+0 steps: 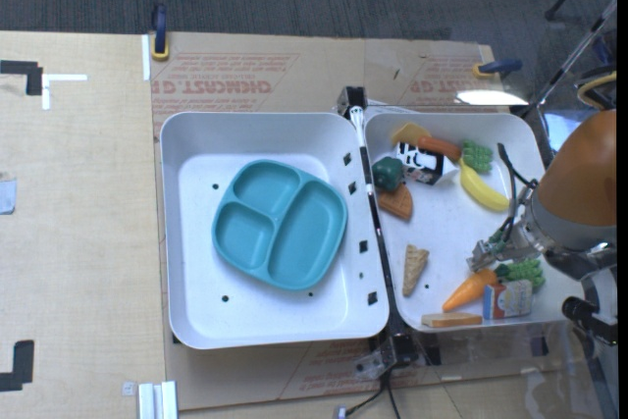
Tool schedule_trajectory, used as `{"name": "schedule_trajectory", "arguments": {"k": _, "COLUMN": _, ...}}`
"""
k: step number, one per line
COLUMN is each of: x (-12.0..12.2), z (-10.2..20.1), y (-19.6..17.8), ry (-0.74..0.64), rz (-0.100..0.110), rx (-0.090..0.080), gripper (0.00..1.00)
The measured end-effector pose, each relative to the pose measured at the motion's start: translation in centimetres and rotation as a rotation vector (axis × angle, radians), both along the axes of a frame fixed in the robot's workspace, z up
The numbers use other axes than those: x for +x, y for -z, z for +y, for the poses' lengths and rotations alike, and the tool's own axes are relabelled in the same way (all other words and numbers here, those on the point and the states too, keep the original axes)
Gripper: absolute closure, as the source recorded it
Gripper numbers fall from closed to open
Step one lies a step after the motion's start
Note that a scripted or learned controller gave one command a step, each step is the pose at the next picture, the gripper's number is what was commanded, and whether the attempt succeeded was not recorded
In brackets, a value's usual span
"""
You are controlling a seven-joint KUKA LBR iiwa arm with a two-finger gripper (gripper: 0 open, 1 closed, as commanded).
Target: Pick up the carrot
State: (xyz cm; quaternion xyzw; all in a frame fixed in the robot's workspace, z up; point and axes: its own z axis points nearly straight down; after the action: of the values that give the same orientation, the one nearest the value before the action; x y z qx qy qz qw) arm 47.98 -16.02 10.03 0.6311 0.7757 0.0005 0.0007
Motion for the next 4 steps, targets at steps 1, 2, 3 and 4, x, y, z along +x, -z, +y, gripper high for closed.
{"name": "schedule_trajectory", "arguments": {"k": 1, "x": -0.2, "z": 6.2, "y": 1.0, "ry": 0.425, "rz": 0.005, "rx": 0.001, "gripper": 1.0}}
{"name": "schedule_trajectory", "arguments": {"k": 2, "x": -0.2, "z": 6.1, "y": 1.0, "ry": 0.426, "rz": 0.005, "rx": 0.001, "gripper": 0.0}}
{"name": "schedule_trajectory", "arguments": {"k": 3, "x": -0.1, "z": -0.4, "y": 0.8, "ry": 0.085, "rz": 0.0, "rx": -0.001, "gripper": 0.0}}
{"name": "schedule_trajectory", "arguments": {"k": 4, "x": -0.1, "z": 1.7, "y": 0.9, "ry": -0.037, "rz": 0.002, "rx": 0.001, "gripper": 0.0}}
